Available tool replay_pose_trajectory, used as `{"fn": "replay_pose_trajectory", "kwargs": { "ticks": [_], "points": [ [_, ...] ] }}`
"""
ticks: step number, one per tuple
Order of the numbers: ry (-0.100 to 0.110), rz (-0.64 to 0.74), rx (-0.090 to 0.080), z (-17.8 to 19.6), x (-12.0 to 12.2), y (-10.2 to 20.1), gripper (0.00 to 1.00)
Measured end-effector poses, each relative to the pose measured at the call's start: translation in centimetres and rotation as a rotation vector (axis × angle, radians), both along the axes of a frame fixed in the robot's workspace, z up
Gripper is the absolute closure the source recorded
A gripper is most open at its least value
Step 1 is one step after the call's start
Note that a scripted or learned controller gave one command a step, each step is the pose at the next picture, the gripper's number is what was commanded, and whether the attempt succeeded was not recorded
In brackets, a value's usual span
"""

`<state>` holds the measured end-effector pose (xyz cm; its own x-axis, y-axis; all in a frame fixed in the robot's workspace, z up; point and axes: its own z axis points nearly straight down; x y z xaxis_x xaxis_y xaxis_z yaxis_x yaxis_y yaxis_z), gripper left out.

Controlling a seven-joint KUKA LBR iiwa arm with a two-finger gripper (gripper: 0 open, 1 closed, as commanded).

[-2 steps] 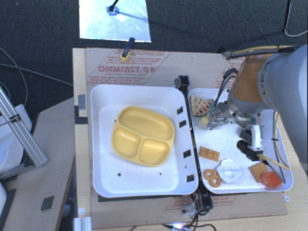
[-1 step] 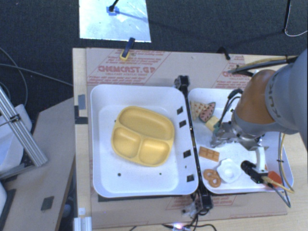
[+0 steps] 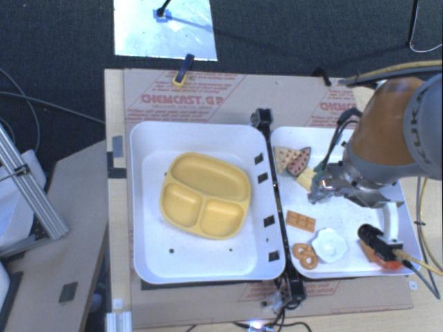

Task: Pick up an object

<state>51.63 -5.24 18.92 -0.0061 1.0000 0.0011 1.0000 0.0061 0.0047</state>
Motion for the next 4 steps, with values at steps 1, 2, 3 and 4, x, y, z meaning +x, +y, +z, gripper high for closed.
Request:
{"fn": "replay_pose_trajectory", "kwargs": {
  "ticks": [1,2,3,4],
  "points": [
    [0.006,0.0,0.0,-0.5,-2.8,3.2,1.0],
    [-0.006,0.001,0.0,7.9,-2.8,4.4,1.0],
    [-0.001,0.004,-0.001,8.5,-2.8,4.3,1.0],
    [-0.002,0.011,-0.001,9.5,-2.7,4.4,1.0]
  ]
}}
